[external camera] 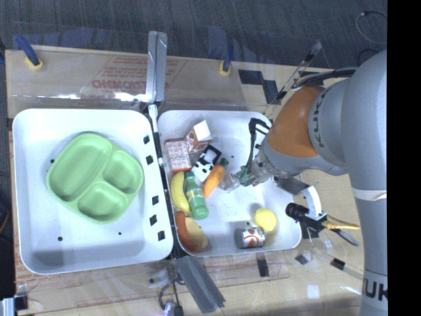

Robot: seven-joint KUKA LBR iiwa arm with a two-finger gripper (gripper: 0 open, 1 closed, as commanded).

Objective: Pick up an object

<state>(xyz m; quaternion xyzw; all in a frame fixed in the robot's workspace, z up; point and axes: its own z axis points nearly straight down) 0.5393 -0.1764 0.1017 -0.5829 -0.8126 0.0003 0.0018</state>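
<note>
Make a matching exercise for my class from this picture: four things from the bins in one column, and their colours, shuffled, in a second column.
Things
1. divided plate
2. carrot
3. lemon
4. bin

Colours
A. orange
B. white
C. light green
D. yellow

Pairs: 1-C, 2-A, 3-D, 4-B
</note>
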